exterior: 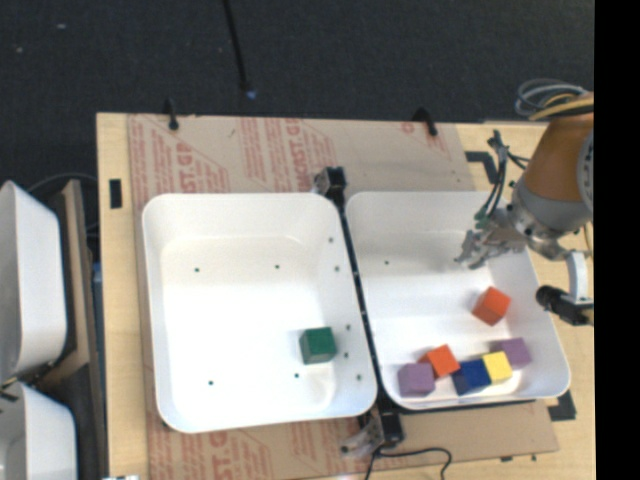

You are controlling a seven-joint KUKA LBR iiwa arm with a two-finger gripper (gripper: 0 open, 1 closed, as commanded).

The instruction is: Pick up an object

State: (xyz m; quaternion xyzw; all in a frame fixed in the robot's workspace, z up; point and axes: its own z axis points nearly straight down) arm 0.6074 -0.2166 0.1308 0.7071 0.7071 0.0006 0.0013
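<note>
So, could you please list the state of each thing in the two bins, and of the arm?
Green cube: resting in left bin, alone.
Lone orange cube: tilted, in right bin, apart from the cluster.
Cluster: two purple, orange, blue, yellow cubes, bunched at the near wall.
Gripper: over right bin, holding nothing visible.

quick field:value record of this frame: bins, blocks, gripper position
left bin: one green block, near its front right corner
right bin: six blocks
loose block: orange-red block, alone mid-bin
front cluster: orange block, two purple blocks, blue block, yellow block
gripper: over the right bin's back right area, behind the orange-red block
held: nothing visible between fingers
</note>
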